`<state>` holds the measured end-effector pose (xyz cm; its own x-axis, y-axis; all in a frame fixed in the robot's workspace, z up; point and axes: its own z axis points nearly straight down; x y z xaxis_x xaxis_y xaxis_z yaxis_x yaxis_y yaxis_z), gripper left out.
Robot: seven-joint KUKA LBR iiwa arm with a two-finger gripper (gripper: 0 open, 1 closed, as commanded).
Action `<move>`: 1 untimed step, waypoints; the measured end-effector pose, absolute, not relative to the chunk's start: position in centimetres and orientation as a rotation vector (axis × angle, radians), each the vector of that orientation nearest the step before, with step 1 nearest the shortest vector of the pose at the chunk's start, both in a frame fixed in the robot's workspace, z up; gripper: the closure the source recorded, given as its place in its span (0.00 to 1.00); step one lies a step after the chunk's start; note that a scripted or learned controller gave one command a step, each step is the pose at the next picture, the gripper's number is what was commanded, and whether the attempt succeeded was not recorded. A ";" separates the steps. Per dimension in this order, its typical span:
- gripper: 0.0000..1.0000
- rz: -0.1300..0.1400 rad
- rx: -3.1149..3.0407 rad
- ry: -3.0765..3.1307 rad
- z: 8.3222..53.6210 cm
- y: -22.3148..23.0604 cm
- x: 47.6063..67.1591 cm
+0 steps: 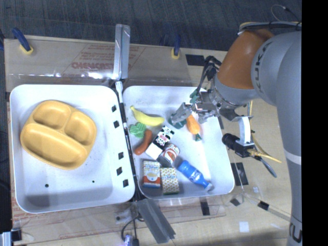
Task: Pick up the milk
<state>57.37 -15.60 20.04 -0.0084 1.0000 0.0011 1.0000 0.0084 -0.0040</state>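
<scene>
Lying among other items in the right bin point(218, 152), the milk point(164, 136), a small cow-patterned carton, is not yet lifted. The pincer point(189, 113) hovers near, above an orange carrot point(193, 125); whether it is open I cannot tell.

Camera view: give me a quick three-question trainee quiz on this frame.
1. True or false: the yellow tray sits in the left bin.
2. Which lies nearest the gripper? A) banana B) carrot C) blue bottle
3. Fill in: the black-and-white milk carton lies in the ___ bin.

Key: 1 true; 2 B; 3 right.
</scene>
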 end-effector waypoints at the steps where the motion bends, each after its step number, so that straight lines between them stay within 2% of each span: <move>1: 0.00 -0.015 -2.271 -2.187 11.8 -12.8 56.0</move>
